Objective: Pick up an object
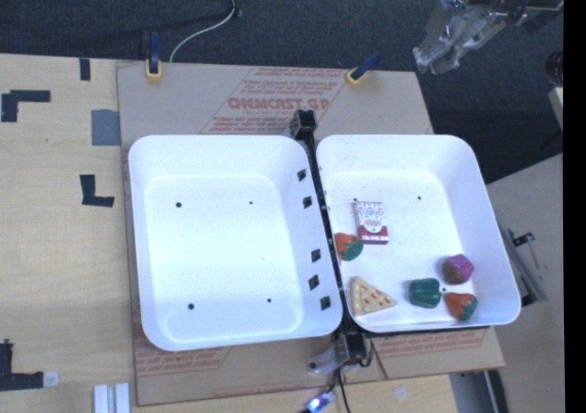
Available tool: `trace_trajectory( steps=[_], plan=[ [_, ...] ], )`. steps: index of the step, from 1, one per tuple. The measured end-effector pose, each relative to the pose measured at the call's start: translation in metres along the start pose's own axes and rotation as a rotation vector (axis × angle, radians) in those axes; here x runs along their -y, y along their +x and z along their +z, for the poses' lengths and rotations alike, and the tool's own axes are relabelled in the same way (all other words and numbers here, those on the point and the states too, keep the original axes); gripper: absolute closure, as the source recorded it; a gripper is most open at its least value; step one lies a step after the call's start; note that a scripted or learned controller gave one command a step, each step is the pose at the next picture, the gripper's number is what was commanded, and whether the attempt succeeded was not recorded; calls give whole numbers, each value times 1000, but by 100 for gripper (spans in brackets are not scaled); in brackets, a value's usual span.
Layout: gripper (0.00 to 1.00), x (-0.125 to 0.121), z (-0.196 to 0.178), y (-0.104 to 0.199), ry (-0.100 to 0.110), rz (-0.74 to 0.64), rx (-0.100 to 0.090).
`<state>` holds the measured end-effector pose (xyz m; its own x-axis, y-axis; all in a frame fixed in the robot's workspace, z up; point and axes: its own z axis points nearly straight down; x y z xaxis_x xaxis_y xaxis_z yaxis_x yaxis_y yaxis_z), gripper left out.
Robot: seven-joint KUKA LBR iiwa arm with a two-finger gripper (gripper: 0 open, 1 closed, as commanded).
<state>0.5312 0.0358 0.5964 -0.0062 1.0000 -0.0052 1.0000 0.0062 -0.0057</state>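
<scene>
The right bin [462, 164] holds several small objects: a red and white carton [371, 221], a red and green round piece [348, 245], a tan waffle-like wedge [369, 297], a green pepper [424, 292], a purple piece [458, 267] and a red and green piece [461, 305]. My gripper [439, 54] hangs high at the top right, over the dark floor beyond the bins' far edge. Nothing shows between its fingers.
The left bin [151, 164] sits beside the right one on a brown board [265, 100] held by yellow clamps. Black clips run along the seam between the bins. A white cable trails over the floor at the top.
</scene>
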Motion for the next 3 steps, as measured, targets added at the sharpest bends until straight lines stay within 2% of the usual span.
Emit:
trace_trajectory(
  steps=[3],
  plan=[
    [100, -1, -29, 1, 2, -1, 0]
  ],
)
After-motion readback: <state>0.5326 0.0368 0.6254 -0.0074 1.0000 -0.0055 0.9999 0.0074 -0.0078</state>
